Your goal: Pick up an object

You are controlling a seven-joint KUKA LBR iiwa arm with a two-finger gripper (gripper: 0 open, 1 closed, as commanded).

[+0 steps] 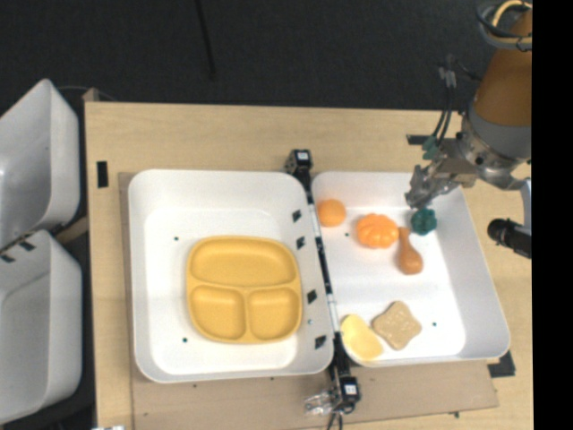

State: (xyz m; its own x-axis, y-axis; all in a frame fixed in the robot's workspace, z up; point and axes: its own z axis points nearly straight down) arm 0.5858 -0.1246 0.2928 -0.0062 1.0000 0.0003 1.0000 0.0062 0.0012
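Note:
The right bin (pixel 474 312) holds a small orange ball (pixel 332 212), an orange pumpkin-shaped toy (pixel 377 230), a brown drumstick-shaped piece (pixel 409 253), a green toy (pixel 423 220), a tan bread slice (pixel 397 324) and a pale yellow wedge (pixel 360 337). My gripper (pixel 423 197) hangs over the bin's far right part, directly above the green toy and very near it. The view does not let me see whether the green toy sits between the fingers.
The left bin (pixel 152 240) bears a yellow divided plate (pixel 243 288). A black clip (pixel 299 160) sits at the far end of the seam between the bins. White shapes (pixel 31 240) stand off the bench's left edge.

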